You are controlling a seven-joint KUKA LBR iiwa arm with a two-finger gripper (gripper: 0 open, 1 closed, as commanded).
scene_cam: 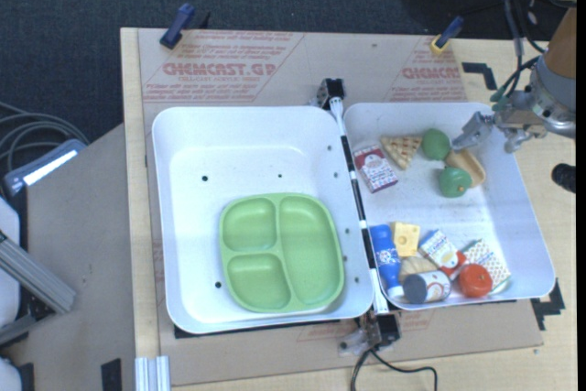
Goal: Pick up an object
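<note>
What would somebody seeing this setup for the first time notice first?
Probably the green divided plate, lying alone in the left bin. Next, the jumble of small toy foods in the right bin: a red tomato and a yellow cheese wedge crowd its near corner, with two green balls farther back. The gripper hangs over that bin's far right side, close to the balls.

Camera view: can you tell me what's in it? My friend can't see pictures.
A robot gripper hovers over the right bin, which holds toy food. The left bin holds a green divided plate.
</note>
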